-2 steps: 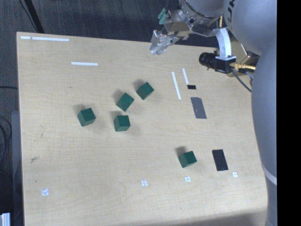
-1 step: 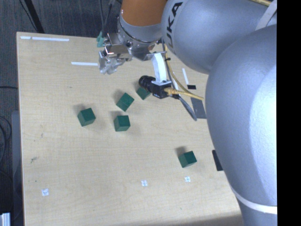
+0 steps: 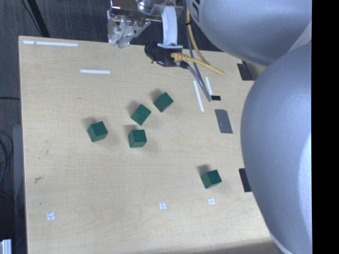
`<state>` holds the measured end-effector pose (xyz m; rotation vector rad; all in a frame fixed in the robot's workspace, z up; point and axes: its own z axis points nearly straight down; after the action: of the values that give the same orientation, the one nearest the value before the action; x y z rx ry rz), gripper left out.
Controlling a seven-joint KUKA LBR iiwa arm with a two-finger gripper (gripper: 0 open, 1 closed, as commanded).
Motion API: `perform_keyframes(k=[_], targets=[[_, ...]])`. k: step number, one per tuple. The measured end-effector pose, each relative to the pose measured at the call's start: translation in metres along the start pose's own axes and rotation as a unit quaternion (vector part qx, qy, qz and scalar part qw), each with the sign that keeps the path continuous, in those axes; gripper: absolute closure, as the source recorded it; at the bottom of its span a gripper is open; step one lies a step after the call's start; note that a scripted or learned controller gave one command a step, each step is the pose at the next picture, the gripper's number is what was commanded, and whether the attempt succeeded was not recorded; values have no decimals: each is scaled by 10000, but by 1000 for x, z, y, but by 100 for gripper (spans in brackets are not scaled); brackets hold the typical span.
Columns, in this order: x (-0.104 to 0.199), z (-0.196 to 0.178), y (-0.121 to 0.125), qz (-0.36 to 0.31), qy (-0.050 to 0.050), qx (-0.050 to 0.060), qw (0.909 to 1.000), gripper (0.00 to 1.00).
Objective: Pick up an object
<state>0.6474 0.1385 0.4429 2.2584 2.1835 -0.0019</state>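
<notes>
Nearest the bottom of the frame, on the pale wooden bench top (image 3: pixel 106 194), one small dark-green cube (image 3: pixel 211 178) sits alone at lower right, close to the grey arm (image 3: pixel 275 115) that fills the right side. Wide bare wood lies to its left and below it. Farther up, four more green cubes cluster mid-frame: one at the left (image 3: pixel 97 131), one at the centre (image 3: pixel 137 138), another (image 3: pixel 141 114) just above that, and a tilted one (image 3: pixel 163 101) at upper right of the group, all apart from each other. At the top edge the gripper (image 3: pixel 121 33) hangs beyond the bench's far edge, well away from every cube; whether it is apart or together I cannot tell.
</notes>
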Motion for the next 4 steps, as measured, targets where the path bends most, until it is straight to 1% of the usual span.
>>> perform_keyframes(k=[1,2,3,4], targets=[[49,1,1,1525,-1,6,9883,100],[68,137,-148,2048,-16,24,9788,100],[74,151,-174,103,-6,20,9999,100],[78,65,-88,1163,-2,7,9932,100]])
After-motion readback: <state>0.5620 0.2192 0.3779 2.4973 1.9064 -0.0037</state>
